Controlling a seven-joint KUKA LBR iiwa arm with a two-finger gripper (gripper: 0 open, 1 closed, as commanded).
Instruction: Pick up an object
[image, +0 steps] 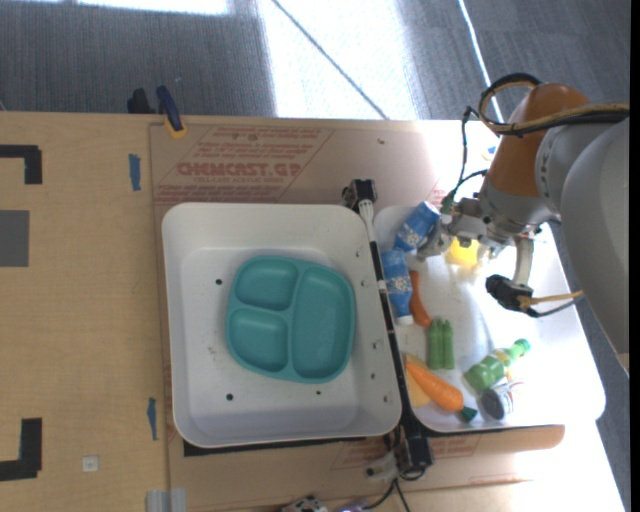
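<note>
— In the right bin (560, 400): claw (462, 240) above a yellow object (464, 252), blue packet (414, 226) beside it.
— Claw's grip?
— Cannot tell (wrist hides it).

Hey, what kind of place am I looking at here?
Probably a robotics lab bench set up for grasping trials: a robot arm reaches over two white bins, one holding a teal divided plate, the other toy groceries such as a carrot.
</note>
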